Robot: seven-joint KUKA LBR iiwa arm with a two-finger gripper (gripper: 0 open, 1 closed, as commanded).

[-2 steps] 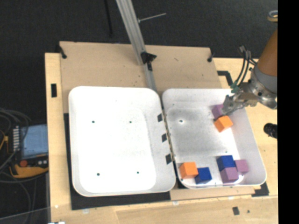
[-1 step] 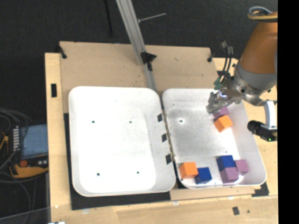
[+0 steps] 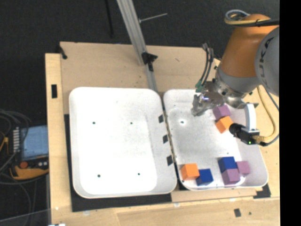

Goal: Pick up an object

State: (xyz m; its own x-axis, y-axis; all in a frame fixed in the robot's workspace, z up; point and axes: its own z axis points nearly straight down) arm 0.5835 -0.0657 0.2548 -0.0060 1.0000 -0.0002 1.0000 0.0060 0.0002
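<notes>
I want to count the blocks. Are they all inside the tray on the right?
Yes, all inside. Seven blocks lie within the right bin rim: five at its near edge, a purple block and orange block by the gripper.

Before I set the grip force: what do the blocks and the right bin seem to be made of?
Blocks, for example the orange block and the blue block: probably foam or painted wood, going by the matte, saturated faces and soft edges. I cannot tell which. Right bin: likely moulded plastic, white with a slight sheen and rounded corners.
</notes>
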